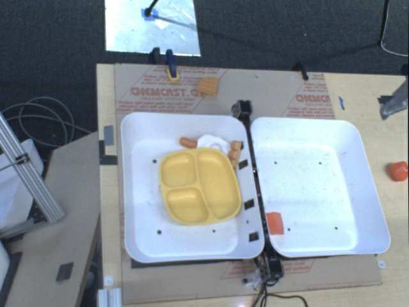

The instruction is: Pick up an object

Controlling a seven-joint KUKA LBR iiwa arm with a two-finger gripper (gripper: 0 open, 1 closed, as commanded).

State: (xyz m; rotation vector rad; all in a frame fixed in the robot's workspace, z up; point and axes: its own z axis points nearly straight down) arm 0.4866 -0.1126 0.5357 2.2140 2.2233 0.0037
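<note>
Orange block (274,222) lies loose in the right bin (358,171), free to be taken. Left bin (137,171) carries a yellow divided plate (198,185). Hand (391,105) hangs off right; its state I cannot tell.

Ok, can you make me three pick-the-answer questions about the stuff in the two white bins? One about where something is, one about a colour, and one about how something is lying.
1. Where is the yellow divided plate?
A. left bin
B. right bin
C. on the floor

2. What colour is the small block in the right bin?
A. blue
B. orange-red
C. green

3. How does the plate lie?
A. standing on its edge
B. flat, its compartments facing up
C. folded in half

Answers:
1 A: it sits inside the left bin.
2 B: the block at that bin's near-left corner is orange-red.
3 B: all three compartments can be seen from above.
</note>
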